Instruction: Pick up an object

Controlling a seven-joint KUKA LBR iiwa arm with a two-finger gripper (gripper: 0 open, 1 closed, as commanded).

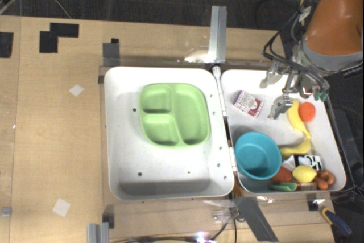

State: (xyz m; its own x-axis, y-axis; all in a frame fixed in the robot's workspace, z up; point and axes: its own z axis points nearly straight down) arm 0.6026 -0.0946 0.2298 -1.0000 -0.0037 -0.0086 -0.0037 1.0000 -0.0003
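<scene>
Arm (333,17): large rounded housing, upper surface orange, smooth and slightly glossy. Below the orange, a grey band wraps the body, lighter along its lower edge. Black cables loop off the left side of the housing in several arcs; one pale yellowish cable runs along the top edge of the orange shell. Pincer (282,97): bare silver-grey metal, made of small angular brackets and thin struts, with dark joints between parts. Fine detail of screws or markings too small to resolve.

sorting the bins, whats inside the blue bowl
The blue bowl in the right bin shows only its bare blue inside. Its near wall hides a small part of the bottom.
</scene>
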